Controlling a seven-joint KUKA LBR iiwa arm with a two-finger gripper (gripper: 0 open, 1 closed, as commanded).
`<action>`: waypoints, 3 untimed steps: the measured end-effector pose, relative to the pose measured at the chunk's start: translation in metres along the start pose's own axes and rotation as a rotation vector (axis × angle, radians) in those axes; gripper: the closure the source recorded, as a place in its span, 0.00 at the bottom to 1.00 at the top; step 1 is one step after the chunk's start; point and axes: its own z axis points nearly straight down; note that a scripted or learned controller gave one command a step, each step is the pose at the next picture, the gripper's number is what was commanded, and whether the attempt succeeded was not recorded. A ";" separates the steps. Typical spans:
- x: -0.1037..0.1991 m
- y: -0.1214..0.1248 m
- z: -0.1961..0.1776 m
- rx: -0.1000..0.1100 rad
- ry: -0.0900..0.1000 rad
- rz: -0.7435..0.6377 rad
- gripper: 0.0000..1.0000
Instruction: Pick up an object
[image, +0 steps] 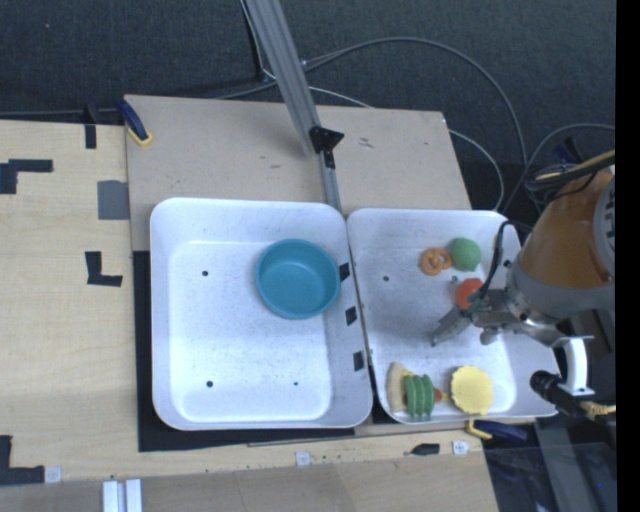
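- Low in the right bin (395, 240), the gripper (462, 325) hangs with its fingers spread apart, nothing between them.
- Just beside it lies a red object (468, 292); an orange ring (433, 262) and green ball (464, 252) sit further back.
- Nearer the front edge rest a yellow piece (471, 389) and a green ribbed piece (418, 395).
- Over in the left bin (200, 330) stands a blue bowl (297, 279).

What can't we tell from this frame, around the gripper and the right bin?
- Gripper, camera view: fingers too small and dark to read as open or shut.
- Small red round object: partly covered by the gripper body, shape unclear; contact cannot be judged.
- Small orange object: too small to identify.
- Grey arm with orange band: cut off at the right.
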 end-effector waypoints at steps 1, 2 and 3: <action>0.000 -0.001 0.052 -0.001 0.000 -0.001 0.00; 0.001 0.000 0.041 -0.004 0.000 -0.002 1.00; 0.004 0.002 -0.021 -0.010 -0.002 -0.002 1.00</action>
